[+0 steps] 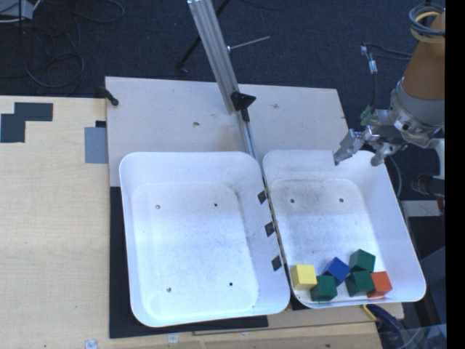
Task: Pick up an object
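Two shallow white plastic bins, left [145, 195] and right [392, 217], look smooth and faintly glossy, their floors speckled with dark scuffing. The pale wooden bench top [51, 217] is matt with fine grain. A ribbed silver aluminium rail [216, 53] shines dully. Small coloured blocks [341, 276] look matt.

Arm [425, 64] cut off by the right edge, so only the wrist end in view. Orange block [380, 283] partly hidden behind a green block [359, 281]. Another green block [325, 288] covering part of the blue block [338, 269]. Cables [51, 20] on the dark floor cut off at the top and left edges. Gripper [361, 148] fingers too small to tell apart.
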Tool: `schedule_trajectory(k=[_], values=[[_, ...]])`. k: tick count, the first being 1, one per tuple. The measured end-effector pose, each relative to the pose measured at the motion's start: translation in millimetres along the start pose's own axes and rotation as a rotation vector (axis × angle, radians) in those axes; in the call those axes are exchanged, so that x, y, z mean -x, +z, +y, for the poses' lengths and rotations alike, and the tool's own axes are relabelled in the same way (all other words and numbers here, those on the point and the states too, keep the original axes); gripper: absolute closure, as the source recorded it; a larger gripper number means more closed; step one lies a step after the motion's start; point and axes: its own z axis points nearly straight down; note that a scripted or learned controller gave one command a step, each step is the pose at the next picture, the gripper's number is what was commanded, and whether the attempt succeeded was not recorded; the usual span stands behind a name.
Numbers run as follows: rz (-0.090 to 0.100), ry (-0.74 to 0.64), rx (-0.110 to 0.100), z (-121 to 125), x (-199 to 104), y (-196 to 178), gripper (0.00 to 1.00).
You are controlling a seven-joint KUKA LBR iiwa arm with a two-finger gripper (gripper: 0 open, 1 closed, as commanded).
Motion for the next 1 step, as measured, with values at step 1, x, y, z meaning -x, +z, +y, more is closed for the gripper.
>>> schedule_trajectory(k=[1], values=[[0.0, 0.003, 0.003, 4.9, -13.6, -5.6, 0.0]])
